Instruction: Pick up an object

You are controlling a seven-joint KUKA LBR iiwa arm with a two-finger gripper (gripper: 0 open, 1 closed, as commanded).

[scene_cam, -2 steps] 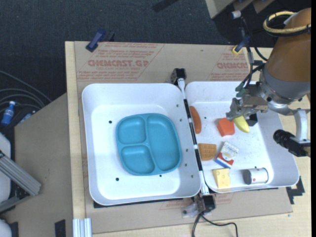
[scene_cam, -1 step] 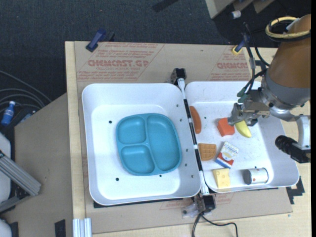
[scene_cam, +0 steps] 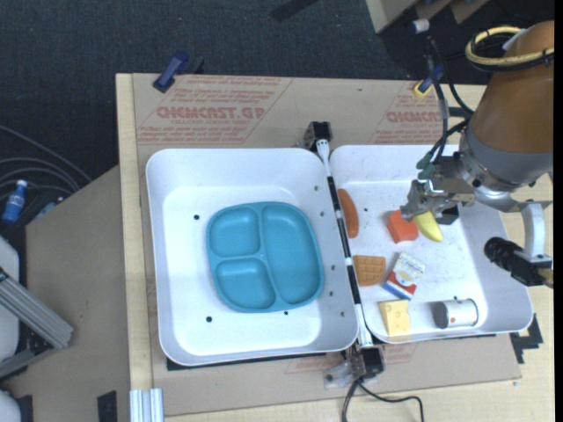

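Roughly, bench layout: we see two white bins side by side; the left bin (scene_cam: 176, 192) carries a blue divided plate (scene_cam: 264, 255), and the right bin (scene_cam: 493, 297) carries all the loose pieces.
Why the pieces lie there: we judge the right bin to be the stock for picking, with the items scattered apart so that the fingers can come down around one of them.
Orange block (scene_cam: 403, 228): it sits near the middle of the right bin, touching or just beside a yellow banana-like piece (scene_cam: 429, 228).
Other pieces: an orange-brown oval (scene_cam: 349, 213) lies against the bin's left wall, a waffle-like square (scene_cam: 370, 270) sits below it, a small wrapped item (scene_cam: 405, 272) is beside that, a yellow cheese wedge (scene_cam: 395, 316) and a white cylinder (scene_cam: 454, 313) lie toward the near edge.
Arm: we see it reaching in from the right, wrist tilted down over the orange block and the yellow piece.
Gripper (scene_cam: 426, 202): it hangs just above the two pieces, close enough that we judge one of them to be the target.
Fingers: the dark metal tips blur together at this size, so we cannot tell how far they are spread.
Hold: we see nothing clearly between the tips, and both pieces appear to rest on the bin floor.
Task state: we judge the pick as not yet made.
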